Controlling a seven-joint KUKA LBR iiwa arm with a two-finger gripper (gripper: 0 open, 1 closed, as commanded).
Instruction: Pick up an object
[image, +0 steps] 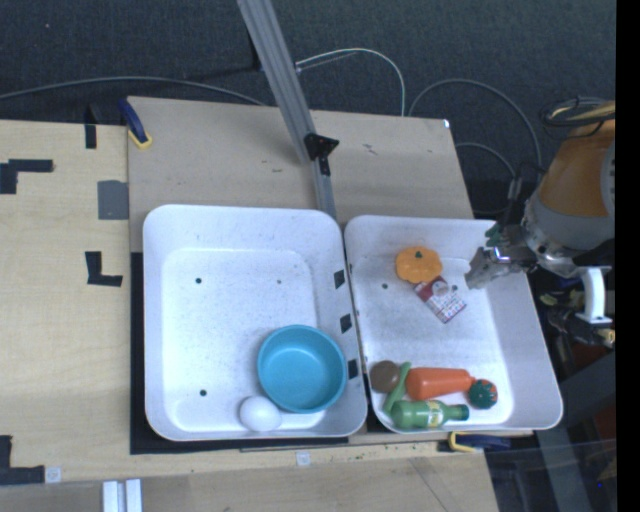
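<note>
My gripper (482, 268) hangs over the right side of the right bin (520, 345), its fingers pointing left toward the bin's middle. Nothing is visible between them. Just left of the gripper lies a small red and white packet (441, 299), and above that an orange round pumpkin-like toy (417, 265). Along the bin's front lie a brown lump (384, 376), an orange carrot (438, 381), a green bottle (427, 411) and a small green and red piece (483, 393).
The left bin (190, 270) holds a blue bowl (300, 367) and a white ball (259, 412) near its front. A grey metal pole (290, 95) slants across the back toward the gap between the bins. Cables run over the dark floor behind.
</note>
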